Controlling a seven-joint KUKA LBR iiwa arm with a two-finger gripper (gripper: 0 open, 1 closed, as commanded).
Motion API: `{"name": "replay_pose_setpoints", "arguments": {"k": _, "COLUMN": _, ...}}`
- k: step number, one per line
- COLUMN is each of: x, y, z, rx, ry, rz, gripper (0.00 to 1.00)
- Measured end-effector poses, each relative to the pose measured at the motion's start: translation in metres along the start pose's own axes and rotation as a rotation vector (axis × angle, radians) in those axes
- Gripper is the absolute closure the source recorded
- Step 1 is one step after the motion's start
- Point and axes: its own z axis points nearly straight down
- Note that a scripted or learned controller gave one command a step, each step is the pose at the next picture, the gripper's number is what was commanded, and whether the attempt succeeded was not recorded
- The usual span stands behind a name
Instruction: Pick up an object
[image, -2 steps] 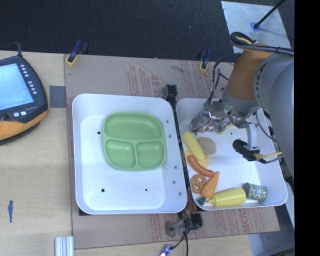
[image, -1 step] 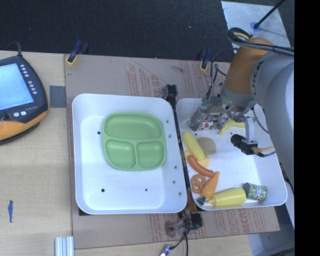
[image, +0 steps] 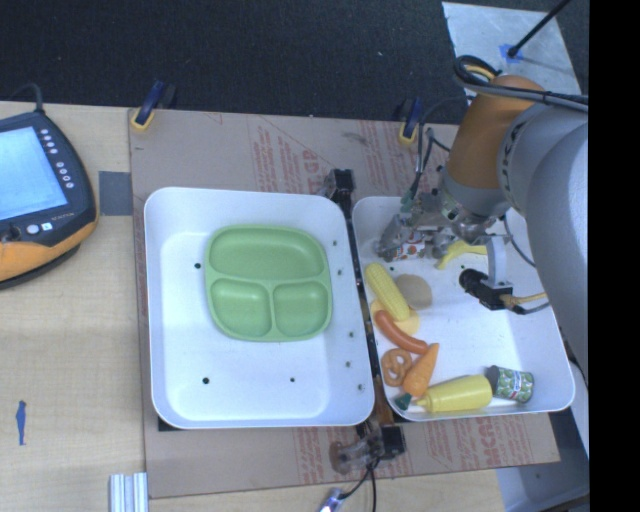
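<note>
A pale wooden tabletop carries two white bins; the gripper hangs low at the right bin's far left corner, whether open I cannot tell. Just near it lies the corn cob (a fair target): descend centred, straddling its width.

Arm in from right, orange band high, wrist angled down-left; claw low, finger state hard to read.
</note>
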Motion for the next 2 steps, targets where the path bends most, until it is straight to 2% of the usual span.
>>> {"name": "replay_pose_setpoints", "arguments": {"k": 1, "x": -0.0084, "y": 0.0002, "z": 0.0001, "rx": 0.001, "ry": 0.005, "rz": -0.002, "gripper": 0.00}}
{"name": "replay_pose_setpoints", "arguments": {"k": 2, "x": -0.0040, "y": 0.0001, "z": 0.0000, "rx": -0.001, "ry": -0.001, "rz": 0.001, "gripper": 0.00}}
